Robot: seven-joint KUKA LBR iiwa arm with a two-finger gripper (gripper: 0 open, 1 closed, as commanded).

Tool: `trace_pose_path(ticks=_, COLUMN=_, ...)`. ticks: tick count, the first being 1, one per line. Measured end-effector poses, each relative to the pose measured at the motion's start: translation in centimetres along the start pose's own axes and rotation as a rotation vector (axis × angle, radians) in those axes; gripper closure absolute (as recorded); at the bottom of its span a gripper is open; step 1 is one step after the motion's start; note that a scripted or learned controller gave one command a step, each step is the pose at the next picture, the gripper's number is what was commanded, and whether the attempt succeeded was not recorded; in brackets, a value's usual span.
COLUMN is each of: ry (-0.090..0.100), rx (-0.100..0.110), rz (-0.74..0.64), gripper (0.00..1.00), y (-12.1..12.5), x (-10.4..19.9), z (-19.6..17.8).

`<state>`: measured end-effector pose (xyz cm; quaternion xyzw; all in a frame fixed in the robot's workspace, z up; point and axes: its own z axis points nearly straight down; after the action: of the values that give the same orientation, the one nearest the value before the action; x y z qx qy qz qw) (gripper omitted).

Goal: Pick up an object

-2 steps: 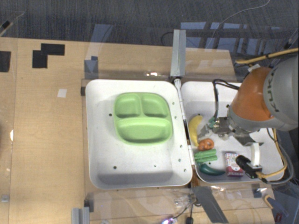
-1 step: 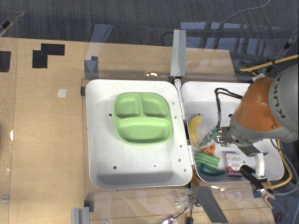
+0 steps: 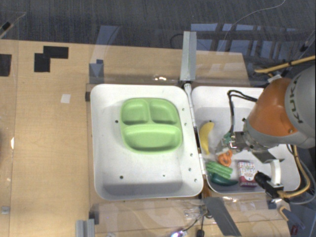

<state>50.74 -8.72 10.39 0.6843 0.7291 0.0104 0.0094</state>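
The right bin [image 3: 217,105] holds a yellow banana [image 3: 205,135] by its left wall. In front of the banana lie an orange carrot-like piece [image 3: 225,158], a green vegetable [image 3: 219,171] over a dark teal object [image 3: 223,180], and a small pink-and-white packet [image 3: 246,172]. My gripper [image 3: 231,143] is low in this bin, just above the orange piece and right of the banana. The orange-banded wrist [image 3: 271,113] covers most of it.
A green three-compartment plate [image 3: 150,124] lies in the left bin [image 3: 108,157]. A metal divider [image 3: 193,127] runs between the two bins. Black cables loop over the right bin's far side [image 3: 237,98]. Wooden bench surface [image 3: 44,147] extends to the left.
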Motion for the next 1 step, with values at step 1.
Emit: trace_pose_path(ticks=1, ry=-0.002, rx=0.022, rz=0.120, gripper=1.00, y=-1.17, x=5.19, z=-14.39)
